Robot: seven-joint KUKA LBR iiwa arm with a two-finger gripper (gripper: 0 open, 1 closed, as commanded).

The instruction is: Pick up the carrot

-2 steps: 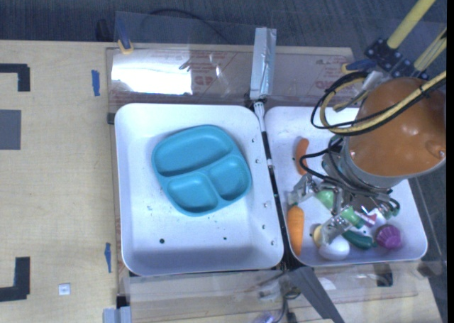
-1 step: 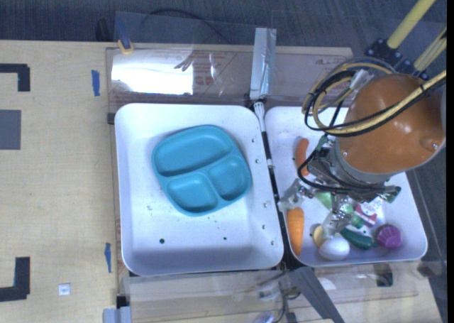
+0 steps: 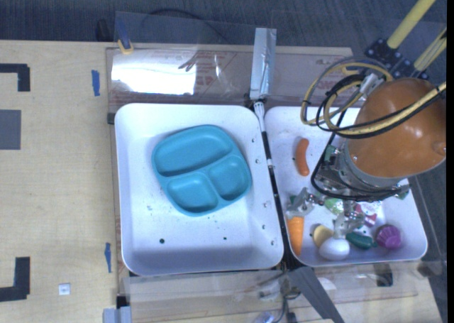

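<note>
The carrot [image 3: 296,232] lies in the right bin [image 3: 418,247], hard against its left wall near the front corner, its long axis running front to back with the greener end pointing away from the front rim. The hand [image 3: 323,204] hangs below the orange band of the arm [image 3: 394,130], over the middle of that bin, so the carrot sits just to its left in this view and a little nearer the front edge. I cannot tell whether the hand is released or clenched; nothing can be made out between its tips.

Counting what is there: two white bins on the table [image 3: 50,172]. The left bin [image 3: 135,243] holds one blue divided plate [image 3: 202,169] with three compartments. The right bin holds one carrot, one orange sausage-shaped piece [image 3: 303,156] further back, one white egg-like piece [image 3: 333,248], one small yellow piece [image 3: 320,233], one dark green piece [image 3: 359,241] and one purple piece [image 3: 388,236]. To my eye the wall beside the carrot leaves little room on that side.
</note>
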